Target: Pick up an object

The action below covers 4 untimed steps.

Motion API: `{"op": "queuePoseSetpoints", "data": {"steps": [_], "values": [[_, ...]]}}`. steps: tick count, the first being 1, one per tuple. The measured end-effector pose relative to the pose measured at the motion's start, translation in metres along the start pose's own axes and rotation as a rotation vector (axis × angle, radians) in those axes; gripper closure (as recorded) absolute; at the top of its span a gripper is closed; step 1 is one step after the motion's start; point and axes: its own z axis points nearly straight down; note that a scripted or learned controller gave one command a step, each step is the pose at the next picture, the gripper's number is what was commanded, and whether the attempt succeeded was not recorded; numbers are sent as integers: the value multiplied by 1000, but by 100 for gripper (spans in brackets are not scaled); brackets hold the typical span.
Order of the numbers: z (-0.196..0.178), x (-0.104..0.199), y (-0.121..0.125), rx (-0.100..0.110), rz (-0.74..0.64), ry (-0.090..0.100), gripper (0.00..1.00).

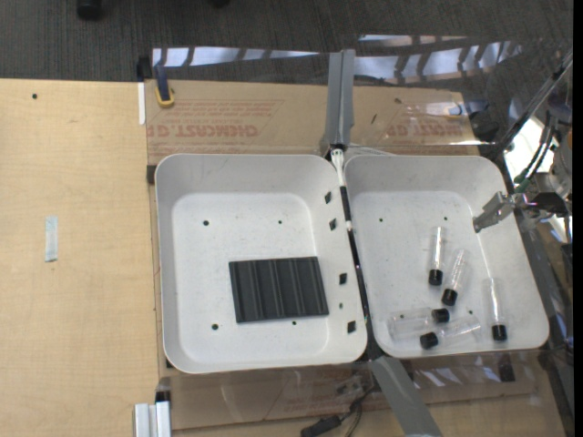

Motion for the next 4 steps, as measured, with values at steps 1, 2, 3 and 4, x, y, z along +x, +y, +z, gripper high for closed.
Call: {"op": "queuePoseSetpoints", "data": {"steps": [1, 2, 3, 4], "values": [[116, -3, -8, 0, -100, 10, 0], [117, 85, -22, -1, -295, 0, 0], [108, 84, -22, -4, -290, -1, 100], [113, 37, 16, -3, -418, -2, 100]]}}
